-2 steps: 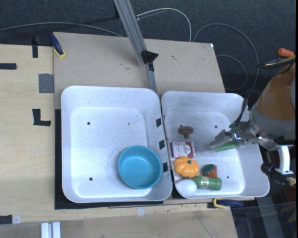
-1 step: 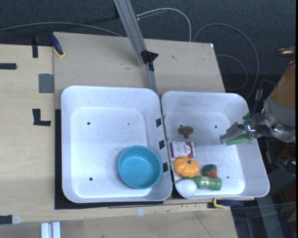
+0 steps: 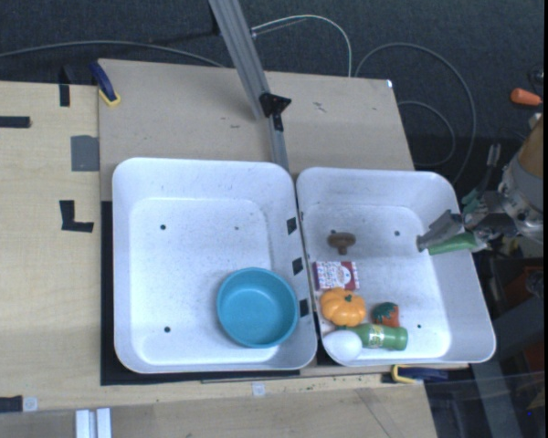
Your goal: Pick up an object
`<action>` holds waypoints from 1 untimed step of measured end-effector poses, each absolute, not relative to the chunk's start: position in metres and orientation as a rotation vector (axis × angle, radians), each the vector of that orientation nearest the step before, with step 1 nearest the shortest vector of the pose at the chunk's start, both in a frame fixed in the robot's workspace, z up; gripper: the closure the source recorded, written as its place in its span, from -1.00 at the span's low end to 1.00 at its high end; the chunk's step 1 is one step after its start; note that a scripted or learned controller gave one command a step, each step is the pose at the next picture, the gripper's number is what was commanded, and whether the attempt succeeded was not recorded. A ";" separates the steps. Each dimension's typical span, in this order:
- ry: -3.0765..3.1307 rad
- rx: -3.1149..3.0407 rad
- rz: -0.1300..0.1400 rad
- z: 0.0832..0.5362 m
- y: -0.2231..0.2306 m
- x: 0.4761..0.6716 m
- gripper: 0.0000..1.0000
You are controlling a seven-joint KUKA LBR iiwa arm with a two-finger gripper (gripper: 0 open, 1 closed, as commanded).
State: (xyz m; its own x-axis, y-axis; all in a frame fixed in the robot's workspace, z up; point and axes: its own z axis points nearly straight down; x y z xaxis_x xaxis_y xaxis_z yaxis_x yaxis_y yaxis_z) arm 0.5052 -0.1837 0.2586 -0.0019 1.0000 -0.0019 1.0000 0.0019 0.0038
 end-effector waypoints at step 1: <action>2.231 2.216 -0.001 0.245 -0.128 0.527 1.00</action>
